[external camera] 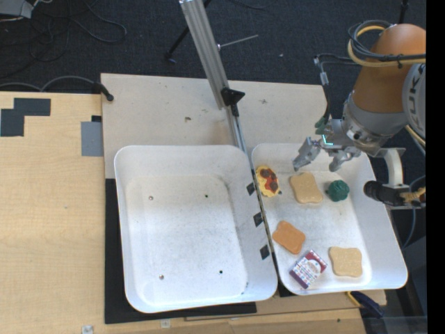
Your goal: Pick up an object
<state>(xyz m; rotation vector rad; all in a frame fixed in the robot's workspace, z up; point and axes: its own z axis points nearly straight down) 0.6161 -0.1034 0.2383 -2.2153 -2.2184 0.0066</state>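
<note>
A: Where did you see the objects?

B: All in the right bin (379,270). A tan bread slice (306,188) lay near its top, with a dark green ball (338,191) just to its right, apart from it. A yellow-and-red pizza-like piece (267,180) sat against the bin's left wall. Lower down you had an orange toast-like piece (288,237), then a red-and-white packet (308,268), and a second tan slice (345,261) to the right of the packet.

A: And the pincer?

B: The pincer (324,156) hung over the bin's upper edge, above the first bread slice and the ball. Its two fingers (304,154) were spread wide, nothing between them. No contact with any object that you could make out.

A: Arm?

B: The arm (382,82) came in from the right, orange band uppermost, cables looped over it.

A: Rest of the worktop?

B: The left bin (139,165) sat touching the right one, on the worktop (160,110). A grey metal rail (208,54) slanted down toward the seam between the bins. Wooden panel (49,207) at far left.
</note>
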